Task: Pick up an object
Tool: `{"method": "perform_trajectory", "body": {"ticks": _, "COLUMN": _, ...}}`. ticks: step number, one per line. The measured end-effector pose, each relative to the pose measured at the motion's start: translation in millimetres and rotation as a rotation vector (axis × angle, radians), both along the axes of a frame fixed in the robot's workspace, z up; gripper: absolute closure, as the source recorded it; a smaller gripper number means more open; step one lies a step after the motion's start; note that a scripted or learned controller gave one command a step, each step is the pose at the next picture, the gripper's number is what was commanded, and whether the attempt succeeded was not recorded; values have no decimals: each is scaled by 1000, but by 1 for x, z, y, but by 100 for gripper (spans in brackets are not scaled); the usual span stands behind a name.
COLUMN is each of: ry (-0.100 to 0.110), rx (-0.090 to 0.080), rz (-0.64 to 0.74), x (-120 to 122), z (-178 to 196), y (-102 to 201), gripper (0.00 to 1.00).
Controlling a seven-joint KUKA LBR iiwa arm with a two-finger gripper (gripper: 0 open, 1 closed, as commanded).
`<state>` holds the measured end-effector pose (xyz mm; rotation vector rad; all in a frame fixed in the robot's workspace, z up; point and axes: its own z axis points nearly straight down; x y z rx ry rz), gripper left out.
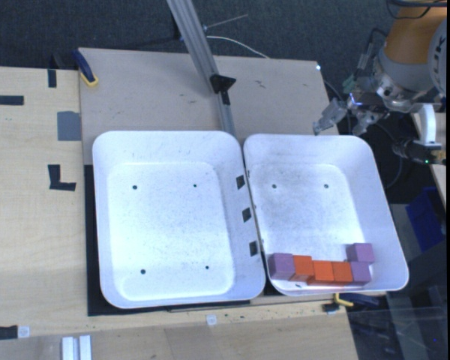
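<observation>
A: Camera view, bins first. Left bin?

B: White and shallow, bare speckled floor, a few dark dots on it.

A: Right bin?

B: Blocks packed along its near wall. Purple block at the left end, orange blocks touching it in a row, two more purple blocks at the right end, one behind the other.

A: Long axis of that row?

B: Runs left-right along the near wall, bending back slightly at the right end, so roughly an L.

A: Arm?

B: Comes in at the top right, orange band uppermost, wrist angled down and left. Gripper hangs just outside the right bin's far right corner, over the bench, well apart from the blocks.

A: Fingers?

B: Too small and blurred; can't tell their spread. Nothing visibly held.
</observation>
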<state>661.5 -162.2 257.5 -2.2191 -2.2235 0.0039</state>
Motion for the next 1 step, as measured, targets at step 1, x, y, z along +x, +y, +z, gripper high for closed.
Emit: {"method": "perform_trajectory", "body": {"ticks": 1, "ry": 3, "rx": 4, "rz": 5, "x": 12, "z": -46, "y": 73, "gripper": 0}}
